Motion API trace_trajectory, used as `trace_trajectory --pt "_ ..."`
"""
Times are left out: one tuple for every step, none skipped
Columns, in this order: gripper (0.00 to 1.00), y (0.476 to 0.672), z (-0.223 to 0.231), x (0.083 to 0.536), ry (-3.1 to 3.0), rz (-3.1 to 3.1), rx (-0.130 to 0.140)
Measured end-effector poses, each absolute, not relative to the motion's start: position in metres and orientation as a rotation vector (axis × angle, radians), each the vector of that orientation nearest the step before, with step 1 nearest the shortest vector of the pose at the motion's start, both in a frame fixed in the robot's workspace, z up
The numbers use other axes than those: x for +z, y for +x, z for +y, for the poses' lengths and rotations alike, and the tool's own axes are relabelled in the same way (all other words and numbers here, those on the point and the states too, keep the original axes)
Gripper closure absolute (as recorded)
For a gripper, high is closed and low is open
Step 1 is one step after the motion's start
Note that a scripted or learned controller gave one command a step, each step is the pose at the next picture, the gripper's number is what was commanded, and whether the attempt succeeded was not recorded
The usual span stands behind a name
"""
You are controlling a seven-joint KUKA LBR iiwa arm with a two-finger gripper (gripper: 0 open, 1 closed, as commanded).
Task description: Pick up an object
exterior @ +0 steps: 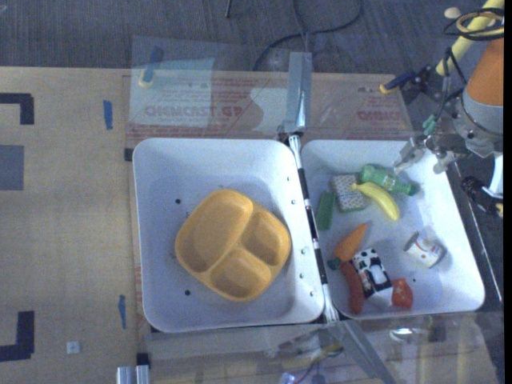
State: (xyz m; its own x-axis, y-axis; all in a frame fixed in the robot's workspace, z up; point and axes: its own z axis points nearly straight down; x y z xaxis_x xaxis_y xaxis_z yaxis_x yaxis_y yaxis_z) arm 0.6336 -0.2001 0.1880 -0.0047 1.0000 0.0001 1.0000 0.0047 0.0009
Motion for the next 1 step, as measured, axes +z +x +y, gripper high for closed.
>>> trace_trajectory --pt "1.0 0.635 -0.1998 0.1993 2.211 2.226 0.003"
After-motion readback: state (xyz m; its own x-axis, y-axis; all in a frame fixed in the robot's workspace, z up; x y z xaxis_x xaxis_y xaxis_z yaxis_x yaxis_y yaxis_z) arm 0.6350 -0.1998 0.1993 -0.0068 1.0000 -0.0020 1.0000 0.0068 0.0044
